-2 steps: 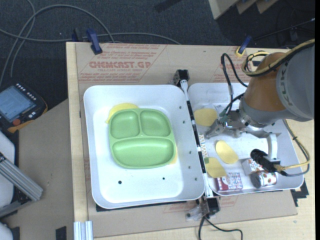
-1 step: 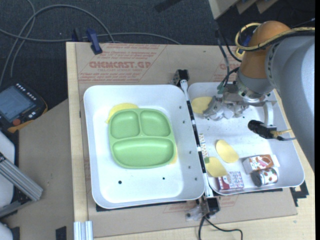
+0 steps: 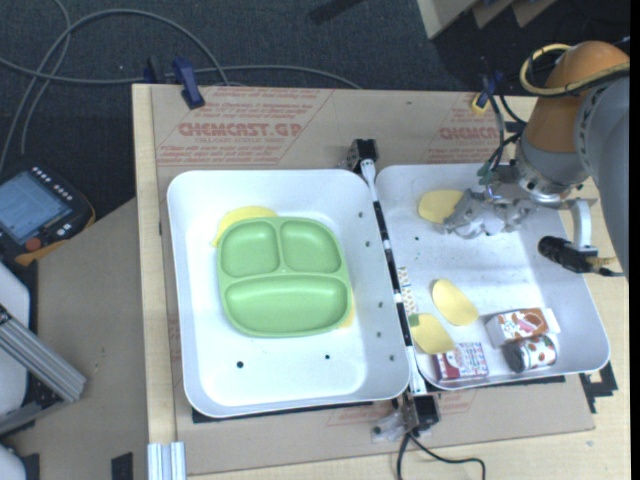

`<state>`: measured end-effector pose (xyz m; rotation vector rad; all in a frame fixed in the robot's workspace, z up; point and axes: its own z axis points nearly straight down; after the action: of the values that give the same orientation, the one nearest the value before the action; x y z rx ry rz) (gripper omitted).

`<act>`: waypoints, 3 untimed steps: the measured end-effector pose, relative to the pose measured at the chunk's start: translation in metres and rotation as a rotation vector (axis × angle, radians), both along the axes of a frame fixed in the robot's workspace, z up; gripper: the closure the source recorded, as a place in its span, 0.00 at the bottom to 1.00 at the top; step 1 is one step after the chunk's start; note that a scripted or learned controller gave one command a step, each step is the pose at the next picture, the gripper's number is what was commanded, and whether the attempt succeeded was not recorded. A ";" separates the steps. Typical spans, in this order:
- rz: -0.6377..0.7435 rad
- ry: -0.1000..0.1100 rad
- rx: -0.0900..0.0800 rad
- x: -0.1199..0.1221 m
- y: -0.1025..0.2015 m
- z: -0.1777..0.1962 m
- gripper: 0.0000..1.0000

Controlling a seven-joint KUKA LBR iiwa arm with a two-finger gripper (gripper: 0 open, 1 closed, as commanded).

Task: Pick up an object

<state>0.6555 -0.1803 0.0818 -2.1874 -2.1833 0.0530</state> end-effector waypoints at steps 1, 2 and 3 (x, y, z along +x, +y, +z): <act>0.003 -0.057 -0.008 -0.090 -0.034 0.002 0.00; -0.002 -0.019 -0.011 -0.001 0.057 0.003 0.00; 0.001 -0.058 -0.013 -0.064 -0.019 0.003 0.00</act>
<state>0.5919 -0.1997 0.0847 -2.2219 -2.2200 0.0033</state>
